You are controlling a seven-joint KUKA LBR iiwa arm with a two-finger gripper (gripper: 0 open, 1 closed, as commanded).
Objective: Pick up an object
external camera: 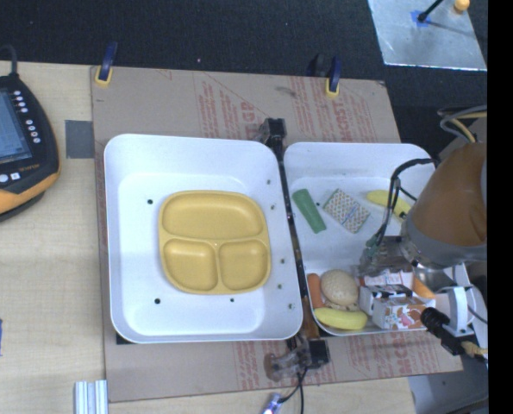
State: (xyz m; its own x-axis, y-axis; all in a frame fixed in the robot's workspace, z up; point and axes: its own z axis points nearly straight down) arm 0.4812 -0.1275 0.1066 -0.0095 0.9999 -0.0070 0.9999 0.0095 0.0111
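Objects crowd the near end of the right white bin (301, 158): a yellow banana (340, 319) along the near wall, a round tan bread roll (340, 288) touching it on the far side, an orange carrot-like piece (314, 286) just left of the roll, and a small printed white carton (394, 310) to the right. Farther back, with more open floor around them, lie a green flat stick (309, 210), a patterned square packet (346, 210) and a yellow piece (382, 199) partly under a black cable. The grey arm with its orange band (450, 205) covers the bin's right side; the gripper (385, 261) sits low beside the roll and carton, and whether it grips anything cannot be told. The left white bin (127, 231) holds a yellow three-compartment plastic tray (213, 240), with bare floor all round it.
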